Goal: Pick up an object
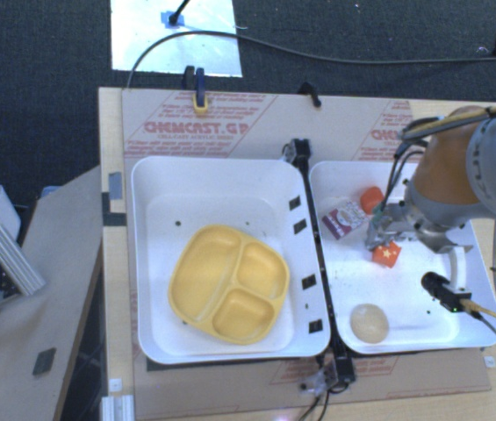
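Note:
The right bin holds several small objects. A red and white packet lies near its left wall, with an orange round piece just behind it. A small red-orange block sits in the bin's middle. A pale round object rests near the front wall. My gripper points down into this bin, directly above and touching or nearly touching the red-orange block's far edge, to the right of the packet. The wrist hides the gripper's tips.
The left bin holds a yellow divided tray. A black divider runs between the bins. The grey arm with its orange band crosses the right bin's back right corner. A black cable piece hangs over the bin's right side.

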`<action>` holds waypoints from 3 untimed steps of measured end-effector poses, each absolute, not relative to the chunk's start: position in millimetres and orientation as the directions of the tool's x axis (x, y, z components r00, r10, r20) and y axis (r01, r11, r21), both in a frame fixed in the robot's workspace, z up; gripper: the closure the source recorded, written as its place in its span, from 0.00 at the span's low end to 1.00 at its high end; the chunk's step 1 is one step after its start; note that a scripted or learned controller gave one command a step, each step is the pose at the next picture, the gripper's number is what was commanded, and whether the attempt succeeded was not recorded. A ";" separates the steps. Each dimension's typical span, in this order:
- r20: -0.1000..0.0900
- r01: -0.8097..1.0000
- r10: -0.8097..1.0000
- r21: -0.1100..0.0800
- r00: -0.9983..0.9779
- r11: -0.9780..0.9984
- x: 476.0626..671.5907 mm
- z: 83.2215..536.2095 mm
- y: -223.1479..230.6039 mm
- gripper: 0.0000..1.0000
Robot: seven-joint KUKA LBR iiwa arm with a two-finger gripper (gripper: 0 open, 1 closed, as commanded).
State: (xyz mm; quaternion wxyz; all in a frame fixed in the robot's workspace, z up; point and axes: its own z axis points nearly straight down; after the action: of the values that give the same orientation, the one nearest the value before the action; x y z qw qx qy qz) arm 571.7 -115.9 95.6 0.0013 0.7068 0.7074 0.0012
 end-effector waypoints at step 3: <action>-0.001 1.000 1.000 0.006 -0.005 0.005 567.6 263.4 -114.2 1.00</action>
State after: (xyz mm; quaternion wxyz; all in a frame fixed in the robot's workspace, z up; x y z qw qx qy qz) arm 567.6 -114.2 263.4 0.0026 0.7052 0.7090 0.0018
